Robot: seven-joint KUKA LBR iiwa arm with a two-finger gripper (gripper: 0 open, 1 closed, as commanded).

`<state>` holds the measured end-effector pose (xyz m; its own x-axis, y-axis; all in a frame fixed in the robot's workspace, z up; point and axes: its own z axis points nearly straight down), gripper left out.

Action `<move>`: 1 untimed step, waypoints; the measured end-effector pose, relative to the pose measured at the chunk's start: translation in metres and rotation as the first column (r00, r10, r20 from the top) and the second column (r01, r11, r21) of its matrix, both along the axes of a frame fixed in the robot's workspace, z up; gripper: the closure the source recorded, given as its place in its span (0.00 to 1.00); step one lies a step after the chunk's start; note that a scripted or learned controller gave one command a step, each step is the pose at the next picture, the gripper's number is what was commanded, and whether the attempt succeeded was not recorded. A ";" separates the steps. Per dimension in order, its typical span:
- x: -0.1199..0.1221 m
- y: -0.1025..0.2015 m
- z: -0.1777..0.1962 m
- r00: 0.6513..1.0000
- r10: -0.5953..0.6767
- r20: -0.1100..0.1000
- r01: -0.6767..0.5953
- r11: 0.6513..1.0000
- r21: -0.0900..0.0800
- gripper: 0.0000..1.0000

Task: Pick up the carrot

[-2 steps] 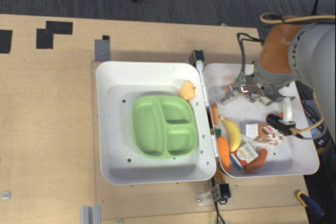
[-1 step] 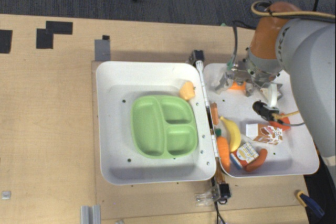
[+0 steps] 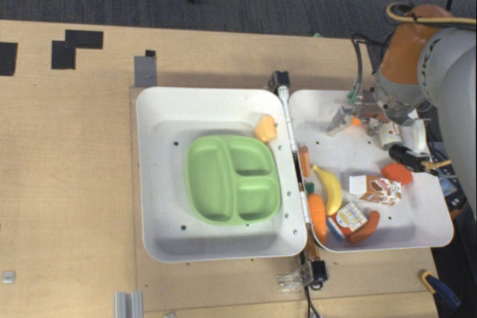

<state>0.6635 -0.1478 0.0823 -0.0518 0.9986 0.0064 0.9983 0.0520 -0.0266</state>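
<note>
The gripper (image 3: 350, 115) hangs over the far part of the right bin (image 3: 432, 234). How far the fingers are open cannot be told, and nothing is seen between them. One grey arm (image 3: 447, 71) with an orange band reaches in from the right.

In the right bin lies one carrot (image 3: 318, 216), orange, at the near left side, close to the bin's left wall. Just beside it lies one yellow banana (image 3: 330, 190). Near them are one small packet (image 3: 350, 218), one red sausage-like piece (image 3: 365, 229) and one white pouch (image 3: 384, 192).

The left bin (image 3: 160, 160) holds one green divided plate (image 3: 232, 179) and one yellow-orange piece (image 3: 265, 129) at its far right corner. There are two bins on the table (image 3: 67, 182).
</note>
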 end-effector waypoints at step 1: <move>0.005 -0.040 0.006 0.947 0.321 0.024 -0.321 0.947 0.002 0.00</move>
